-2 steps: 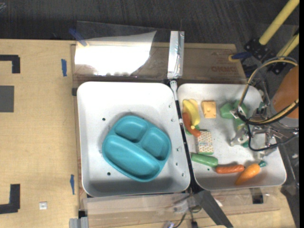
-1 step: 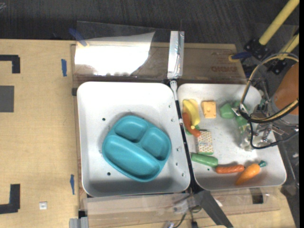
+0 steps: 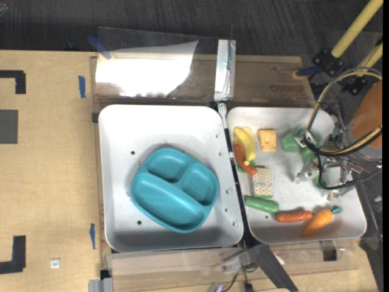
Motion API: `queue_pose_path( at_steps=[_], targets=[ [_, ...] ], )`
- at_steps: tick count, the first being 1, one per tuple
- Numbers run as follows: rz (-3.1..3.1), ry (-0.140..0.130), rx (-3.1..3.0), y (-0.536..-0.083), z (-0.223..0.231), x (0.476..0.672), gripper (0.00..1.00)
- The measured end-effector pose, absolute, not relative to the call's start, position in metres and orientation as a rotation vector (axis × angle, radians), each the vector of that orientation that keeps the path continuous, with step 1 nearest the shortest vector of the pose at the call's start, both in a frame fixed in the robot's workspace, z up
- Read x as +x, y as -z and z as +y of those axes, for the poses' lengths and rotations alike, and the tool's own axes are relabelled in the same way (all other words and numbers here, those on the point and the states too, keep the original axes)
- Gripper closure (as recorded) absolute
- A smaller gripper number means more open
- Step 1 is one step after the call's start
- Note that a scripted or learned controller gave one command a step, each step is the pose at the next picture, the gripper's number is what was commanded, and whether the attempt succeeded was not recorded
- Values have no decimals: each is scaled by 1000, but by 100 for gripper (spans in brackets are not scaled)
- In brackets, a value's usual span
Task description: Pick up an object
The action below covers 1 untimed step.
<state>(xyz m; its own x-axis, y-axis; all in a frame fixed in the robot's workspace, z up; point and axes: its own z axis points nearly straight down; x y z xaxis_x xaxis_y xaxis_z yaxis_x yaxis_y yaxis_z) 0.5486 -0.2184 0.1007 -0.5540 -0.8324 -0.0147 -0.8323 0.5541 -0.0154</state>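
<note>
Left bin (image 3: 115,163): teal divided plate (image 3: 175,188), rigid, smooth, broad; poor purchase. Right bin (image 3: 285,221): banana (image 3: 244,141) at 10 o'clock; cracker (image 3: 267,140); sausage (image 3: 294,215) and carrot (image 3: 318,221) at 6 o'clock, probably light plastic, slim; take across the middle. Tool (image 3: 309,170) at 3 o'clock, grip state cannot be told.

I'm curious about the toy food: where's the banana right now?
The banana lies in the right-hand bin, near its upper left corner, against the wall shared with the left bin. A small tan cracker block sits just to its right.
</note>
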Motion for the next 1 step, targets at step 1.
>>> queue_pose_path(
  at_steps=[1],
  targets=[
    [2710,5,-1573,-88,-217,570,0]
  ],
)
